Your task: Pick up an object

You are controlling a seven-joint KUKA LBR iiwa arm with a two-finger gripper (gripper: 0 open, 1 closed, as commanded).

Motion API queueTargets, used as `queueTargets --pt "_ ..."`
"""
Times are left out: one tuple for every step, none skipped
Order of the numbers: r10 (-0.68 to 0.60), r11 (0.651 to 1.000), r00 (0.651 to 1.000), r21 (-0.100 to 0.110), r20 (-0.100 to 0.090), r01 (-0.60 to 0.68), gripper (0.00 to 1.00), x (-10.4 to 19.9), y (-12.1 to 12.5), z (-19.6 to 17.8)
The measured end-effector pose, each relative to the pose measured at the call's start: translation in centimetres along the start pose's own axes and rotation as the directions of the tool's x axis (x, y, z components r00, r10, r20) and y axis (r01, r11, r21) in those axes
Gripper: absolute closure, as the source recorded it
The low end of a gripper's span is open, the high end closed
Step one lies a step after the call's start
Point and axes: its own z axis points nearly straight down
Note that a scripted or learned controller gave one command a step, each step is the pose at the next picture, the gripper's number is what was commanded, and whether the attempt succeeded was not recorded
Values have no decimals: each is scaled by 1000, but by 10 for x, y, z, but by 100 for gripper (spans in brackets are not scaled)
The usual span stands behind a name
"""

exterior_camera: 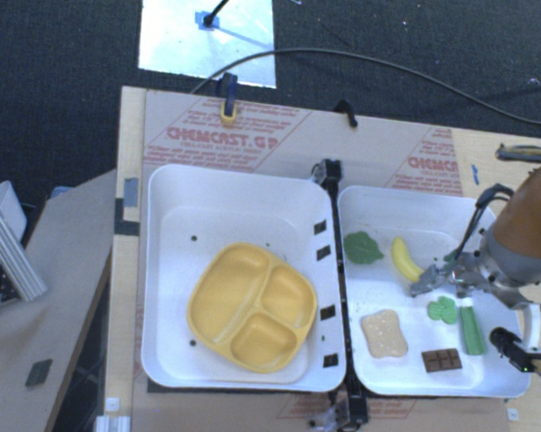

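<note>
Altogether six toys, one tray

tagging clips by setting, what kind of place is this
Most likely a robot lab test bench, not a kitchen. Two white bins sit on a board on a bench over dark carpet, the food is toy pieces such as a banana, and a grey arm's gripper reaches in among them.
</note>
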Motion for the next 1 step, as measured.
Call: queueTargets --pt "0 1000 1000 -5 2 0 100 -1 1 -13"
